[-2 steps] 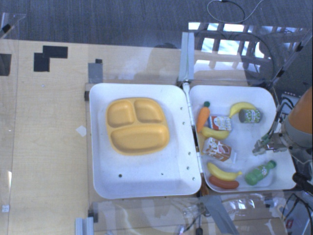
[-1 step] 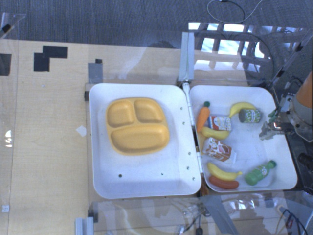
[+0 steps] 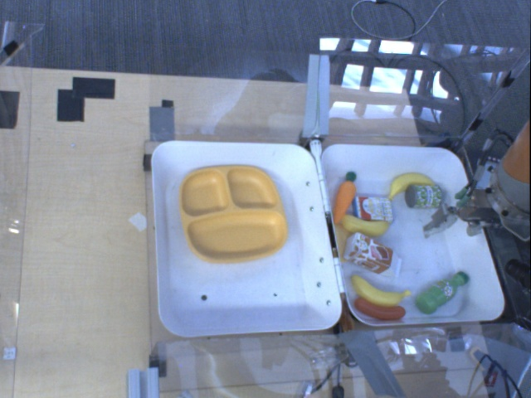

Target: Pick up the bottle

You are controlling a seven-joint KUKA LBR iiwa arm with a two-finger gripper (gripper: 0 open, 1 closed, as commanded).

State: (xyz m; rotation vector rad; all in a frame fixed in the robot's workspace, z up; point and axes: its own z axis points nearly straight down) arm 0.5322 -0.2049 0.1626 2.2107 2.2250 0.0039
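The green bottle [image 3: 438, 294] lies on its side in the near right corner of the right bin [image 3: 477, 259], its pale cap pointing up and to the right. My gripper [image 3: 455, 220] hovers over the right side of that bin, above the bottle in the picture and just below a green can [image 3: 424, 196]. Its fingers stand apart, open, with nothing between them. A stretch of bare bin floor separates the gripper from the bottle.
The right bin also holds a carrot [image 3: 343, 199], a banana [image 3: 408, 182] by the can, two small cartons [image 3: 369, 254], a second banana [image 3: 377, 290] and a red sausage [image 3: 380, 310]. A yellow divided tray [image 3: 233, 212] lies in the left bin [image 3: 249, 305].
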